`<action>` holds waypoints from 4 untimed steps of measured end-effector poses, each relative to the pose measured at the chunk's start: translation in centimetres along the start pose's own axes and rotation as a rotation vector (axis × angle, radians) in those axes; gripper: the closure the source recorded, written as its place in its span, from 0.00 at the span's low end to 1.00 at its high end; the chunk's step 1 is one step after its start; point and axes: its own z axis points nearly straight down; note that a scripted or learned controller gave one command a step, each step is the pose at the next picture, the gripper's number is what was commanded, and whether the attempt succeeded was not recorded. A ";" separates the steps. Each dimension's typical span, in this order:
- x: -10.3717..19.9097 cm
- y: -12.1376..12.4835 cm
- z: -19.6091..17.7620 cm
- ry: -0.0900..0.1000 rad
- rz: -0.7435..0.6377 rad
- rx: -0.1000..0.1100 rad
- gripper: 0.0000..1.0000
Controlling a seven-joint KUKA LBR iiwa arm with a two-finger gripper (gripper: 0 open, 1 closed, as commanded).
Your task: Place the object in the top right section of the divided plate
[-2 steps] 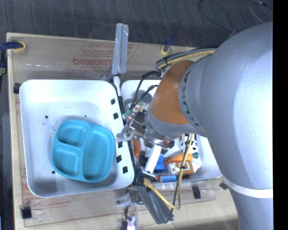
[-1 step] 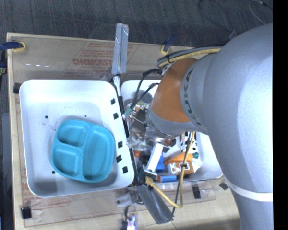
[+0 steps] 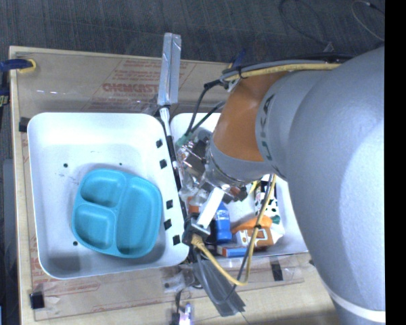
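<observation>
The arm (image 3: 311, 147) reaches in over the right bin (image 3: 292, 230), covering most of it. The pincer (image 3: 193, 181) sits low in that bin's left part, just beside the wall that divides the two bins. Its opening and any hold cannot be told, because wrist parts and cables (image 3: 220, 266) hide it. Just to its right lie several small objects (image 3: 247, 232) in blue, orange and white; which one the task concerns cannot be told. Well to the pincer's left, the blue divided plate (image 3: 117, 212) rests on the floor of the left bin (image 3: 47, 181)
</observation>
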 end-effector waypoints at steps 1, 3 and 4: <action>-2.6 2.0 -7.4 0.000 0.022 0.000 1.00; -8.3 6.6 -11.0 -0.002 0.033 0.001 1.00; -10.0 8.4 -20.2 0.001 -0.145 -0.002 1.00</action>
